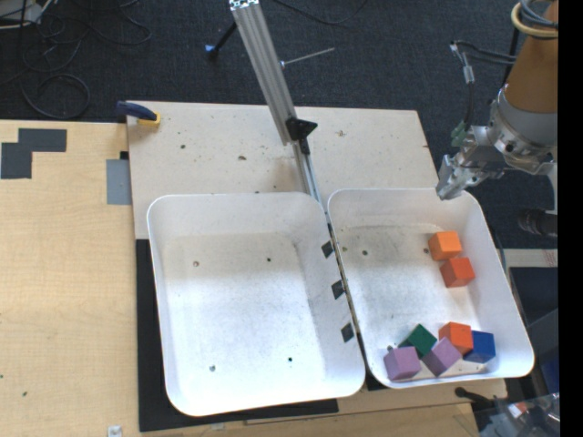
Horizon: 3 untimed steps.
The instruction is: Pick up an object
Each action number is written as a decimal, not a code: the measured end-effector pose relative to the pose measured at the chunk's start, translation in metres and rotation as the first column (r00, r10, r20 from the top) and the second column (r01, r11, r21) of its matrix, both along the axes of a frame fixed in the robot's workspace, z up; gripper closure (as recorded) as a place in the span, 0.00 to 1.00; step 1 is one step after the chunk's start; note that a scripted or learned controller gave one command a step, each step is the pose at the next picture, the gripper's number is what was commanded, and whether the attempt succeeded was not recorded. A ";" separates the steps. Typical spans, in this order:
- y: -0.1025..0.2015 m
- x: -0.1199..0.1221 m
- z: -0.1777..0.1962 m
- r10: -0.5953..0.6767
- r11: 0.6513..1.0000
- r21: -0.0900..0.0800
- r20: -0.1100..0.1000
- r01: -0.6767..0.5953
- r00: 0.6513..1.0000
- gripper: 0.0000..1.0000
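No legible txt, labels, nos. anywhere — checker marker (244,1) on rail only.

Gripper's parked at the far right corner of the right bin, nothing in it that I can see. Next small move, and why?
Probably shift the gripper toward the near side and down over the upper orange block. It is the closest object to the gripper and has bare bin floor around most of it, touching only the second orange block. The near-corner blocks are packed tight, so harder to grasp.
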<state>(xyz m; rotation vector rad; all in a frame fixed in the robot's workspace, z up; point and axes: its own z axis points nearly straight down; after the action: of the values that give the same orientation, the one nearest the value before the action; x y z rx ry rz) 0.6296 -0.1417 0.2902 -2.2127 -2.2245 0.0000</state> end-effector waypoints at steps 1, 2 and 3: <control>0.055 0.009 -0.021 -0.001 1.000 0.000 -0.002 0.001 1.000 1.00; 0.106 0.012 -0.022 -0.001 1.000 -0.001 -0.001 0.001 1.000 1.00; 0.154 0.022 -0.040 -0.001 1.000 -0.001 -0.003 0.001 1.000 1.00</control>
<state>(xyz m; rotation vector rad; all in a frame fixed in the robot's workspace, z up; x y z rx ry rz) 0.6520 0.0120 0.2507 -2.2133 -2.2220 0.0050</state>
